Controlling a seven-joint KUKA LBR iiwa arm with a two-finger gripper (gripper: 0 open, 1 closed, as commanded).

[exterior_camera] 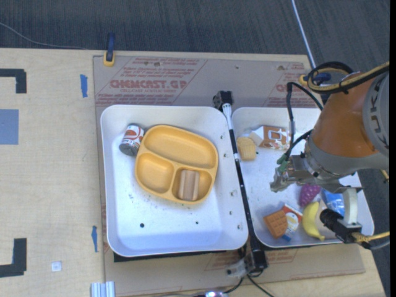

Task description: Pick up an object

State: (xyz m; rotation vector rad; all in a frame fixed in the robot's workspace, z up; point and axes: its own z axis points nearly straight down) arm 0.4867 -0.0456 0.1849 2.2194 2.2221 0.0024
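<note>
My gripper [279, 179] hangs over the middle of the right bin [263, 172], above bare floor. Around it in that bin lie a pale bread roll [247, 147] and an orange-and-white packet [273, 136] at the far side. Purple grapes [309, 194] sit just right of the gripper, partly under the wrist. An orange cracker box [279, 223], a yellow banana [312, 220] and a blue item [333, 202] lie at the near side. Nothing shows in the gripper's grasp.
The left bin [124, 221] holds a yellow divided plate [176, 163] with a tan block [189, 185] in one compartment, and a small can [130, 140] beside it. A black divider [237, 172] runs between the bins. Cables hang near the arm [349, 129].
</note>
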